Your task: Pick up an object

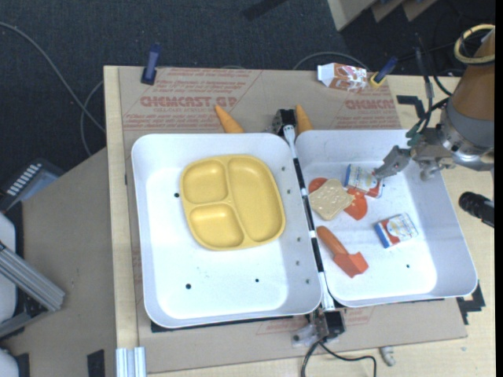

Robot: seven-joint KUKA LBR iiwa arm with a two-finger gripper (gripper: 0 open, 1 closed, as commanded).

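Objects are lying in the right bin [440, 210]; the gripper [387, 169] is hovering there, whether spread or pressed I cannot tell. A small blue carton [360, 178] is sitting just beside its left, the cracker [331, 200] farther left.

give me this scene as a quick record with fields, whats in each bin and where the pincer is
left bin: yellow divided plate
right bin: tan cracker-like piece, orange scraper-like tool, two small printed packets, red round pieces
pincer: over right bin's upper part, beside the upper packet
outside bins: small carton on the bench
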